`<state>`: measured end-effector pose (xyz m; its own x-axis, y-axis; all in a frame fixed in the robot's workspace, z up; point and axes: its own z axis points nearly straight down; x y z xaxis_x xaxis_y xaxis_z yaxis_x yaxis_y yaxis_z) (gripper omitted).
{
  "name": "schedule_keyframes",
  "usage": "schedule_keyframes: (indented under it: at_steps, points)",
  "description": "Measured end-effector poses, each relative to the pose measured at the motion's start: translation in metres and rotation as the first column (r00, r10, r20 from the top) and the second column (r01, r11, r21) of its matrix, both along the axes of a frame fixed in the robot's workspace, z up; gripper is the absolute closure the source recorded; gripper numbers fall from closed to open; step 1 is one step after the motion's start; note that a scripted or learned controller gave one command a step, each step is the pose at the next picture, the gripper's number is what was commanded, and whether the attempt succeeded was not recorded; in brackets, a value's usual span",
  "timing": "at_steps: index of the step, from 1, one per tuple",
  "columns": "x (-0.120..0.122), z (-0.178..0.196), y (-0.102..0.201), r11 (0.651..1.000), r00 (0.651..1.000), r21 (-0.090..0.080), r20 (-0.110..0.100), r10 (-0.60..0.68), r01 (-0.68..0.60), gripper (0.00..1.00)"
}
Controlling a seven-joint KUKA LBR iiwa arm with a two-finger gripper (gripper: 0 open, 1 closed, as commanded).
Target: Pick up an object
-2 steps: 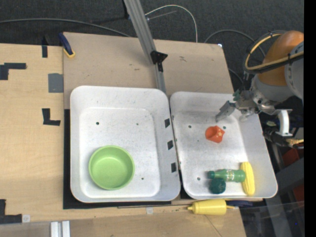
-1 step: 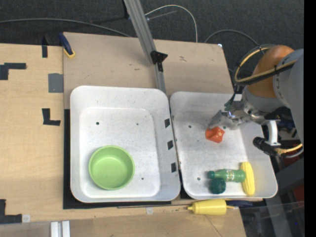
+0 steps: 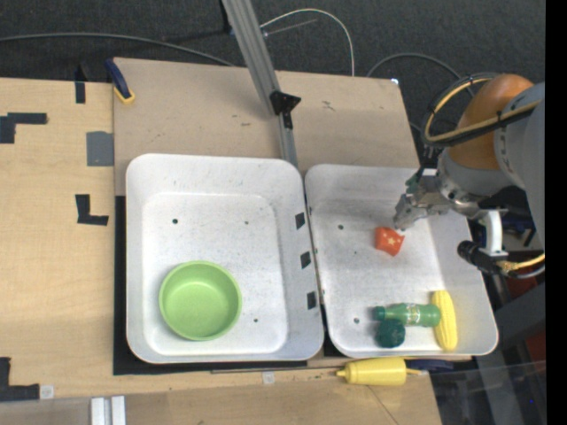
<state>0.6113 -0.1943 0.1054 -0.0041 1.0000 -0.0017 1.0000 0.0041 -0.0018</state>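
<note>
Hand (image 3: 403, 220) above orange block (image 3: 388, 241) (green bottle (image 3: 406, 314) well apart)

Two white bins (image 3: 142, 237), finely speckled dark, are noted on a tan counter (image 3: 195, 104). A lime-green bowl (image 3: 200, 300) is seen in the left one. In the right: an orange-red block (image 3: 388, 241), a green bottle (image 3: 403, 315), a yellow piece (image 3: 445, 319). An orange band (image 3: 496, 104) is recorded on the grey arm.
</note>
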Motion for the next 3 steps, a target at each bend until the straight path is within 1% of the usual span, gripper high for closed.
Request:
schedule_keyframes:
  at_steps: [1,2,3]
  points:
    - [0.001,0.042,-0.001,1.000,1.000,0.001,0.004,-0.003,0.003,1.00]
    - [0.001,0.105,0.004,1.000,1.000,0.000,0.007,-0.002,0.002,1.00]
    - [0.001,0.124,0.004,1.000,1.000,0.001,0.003,-0.002,0.002,1.00]
